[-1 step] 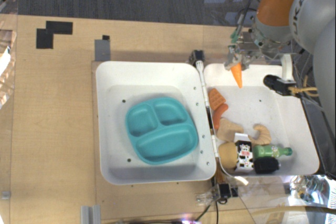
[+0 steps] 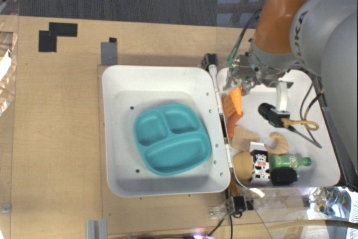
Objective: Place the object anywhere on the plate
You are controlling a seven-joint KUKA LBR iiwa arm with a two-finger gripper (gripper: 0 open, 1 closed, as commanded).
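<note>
A teal divided plate (image 2: 170, 139) lies in the left white bin (image 2: 117, 120) with nothing on it. My gripper (image 2: 239, 83) hangs over the far left corner of the right bin (image 2: 321, 170), close to the wall between the bins. An orange carrot-like piece (image 2: 232, 104) lies directly under and in front of the gripper, its upper end at the gripper's tip. Whether the gripper touches it is unclear. The arm's grey body and orange band cover the far right part of that bin.
Near the front of the right bin lie a tan chunk (image 2: 244, 137), a curved tan piece (image 2: 280, 142), a round tan ball (image 2: 242, 164), a black-and-white box (image 2: 259, 165), a green bottle (image 2: 288, 162) and a black object (image 2: 283, 177).
</note>
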